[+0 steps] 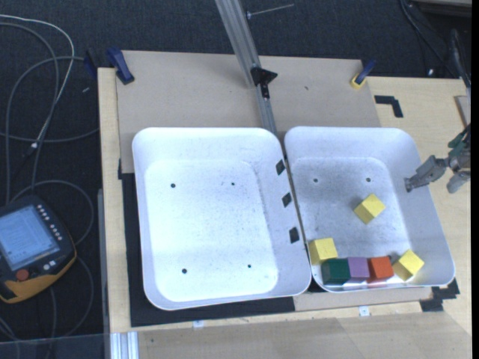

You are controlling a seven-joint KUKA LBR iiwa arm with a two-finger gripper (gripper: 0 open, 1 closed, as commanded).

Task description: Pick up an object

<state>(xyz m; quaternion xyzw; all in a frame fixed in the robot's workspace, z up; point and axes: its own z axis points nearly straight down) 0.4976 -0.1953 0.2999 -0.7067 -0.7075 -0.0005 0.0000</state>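
The right bin holds several small blocks. A yellow block lies alone near the bin's middle. Along the front wall sit another yellow block, a green block, a purple block, an orange block and a third yellow block. My gripper comes in at the right edge, over the bin's right rim. It is open, its fingers are spread and nothing is between them. It stands up and to the right of the lone yellow block, apart from it.
The left bin lies beside the right one, with black clips along their shared edge. A metal rail runs in from the top. A handheld controller and cables lie on the floor at left.
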